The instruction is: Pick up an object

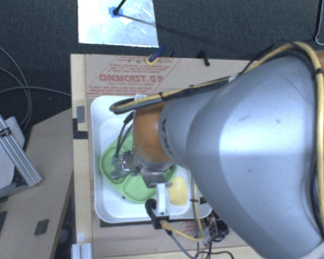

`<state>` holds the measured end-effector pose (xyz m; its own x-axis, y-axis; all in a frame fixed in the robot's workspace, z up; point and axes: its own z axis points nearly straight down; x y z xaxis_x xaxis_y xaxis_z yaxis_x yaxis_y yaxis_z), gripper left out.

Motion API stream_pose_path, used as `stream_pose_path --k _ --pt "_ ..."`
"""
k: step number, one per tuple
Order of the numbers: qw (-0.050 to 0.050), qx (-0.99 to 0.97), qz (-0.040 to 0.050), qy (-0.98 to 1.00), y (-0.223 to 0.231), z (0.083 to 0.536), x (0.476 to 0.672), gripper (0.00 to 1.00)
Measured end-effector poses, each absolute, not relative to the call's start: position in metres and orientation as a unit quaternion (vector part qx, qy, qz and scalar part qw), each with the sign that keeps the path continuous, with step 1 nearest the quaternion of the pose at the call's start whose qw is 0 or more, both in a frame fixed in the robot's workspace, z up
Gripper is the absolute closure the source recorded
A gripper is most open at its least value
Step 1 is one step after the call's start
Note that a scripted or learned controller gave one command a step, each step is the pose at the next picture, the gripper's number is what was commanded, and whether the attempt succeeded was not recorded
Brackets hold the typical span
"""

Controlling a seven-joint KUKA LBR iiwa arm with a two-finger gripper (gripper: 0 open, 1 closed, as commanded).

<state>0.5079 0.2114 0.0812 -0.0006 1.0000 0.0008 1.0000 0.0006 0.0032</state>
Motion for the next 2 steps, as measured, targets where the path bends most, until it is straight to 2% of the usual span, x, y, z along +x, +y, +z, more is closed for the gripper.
stream_pose_path --k 1,2 --pt "0.005 0.705 0.0091 0.709 0.2358 0.1993 0.6031 0.00" --pt "0.001 0.704 0.0020 0.710 0.2348 0.2024 0.5983 1.00"
